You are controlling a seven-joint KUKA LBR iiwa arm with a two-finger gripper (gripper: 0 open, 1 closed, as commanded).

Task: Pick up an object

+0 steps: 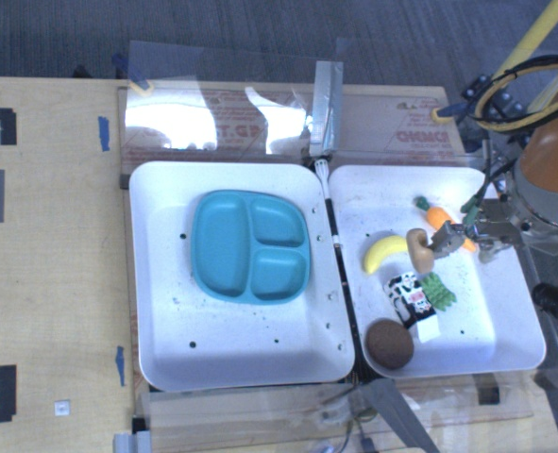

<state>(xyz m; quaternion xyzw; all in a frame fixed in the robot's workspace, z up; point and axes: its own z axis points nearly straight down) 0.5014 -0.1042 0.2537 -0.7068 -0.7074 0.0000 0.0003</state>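
The claw [446, 241] hangs low over the right bin [505, 347], reaching in from the right, and its dark tips sit right against a small tan, mushroom-shaped toy [417, 250]; from here I cannot tell how far apart the claw stands or whether it has anything pinched, since the metal and the toy run together. Just behind the tips lies an orange carrot [438, 217] with a green top, partly under the wrist. To the left of the tan toy, touching or nearly so, is a yellow banana [385, 251]. Below them sit a black-and-white carton [409, 298] and a green leafy piece [440, 293] side by side, and nearer the front wall a brown round thing [389, 343]. The left bin [156, 253] carries a blue divided tray [251, 246], well apart from all this. To do this step well, I judge the claw should settle squarely over one piece, most likely the tan toy, with a tip on either side, keep clear of the banana and carrot so they are not shoved or caught, close firmly, then rise straight up.
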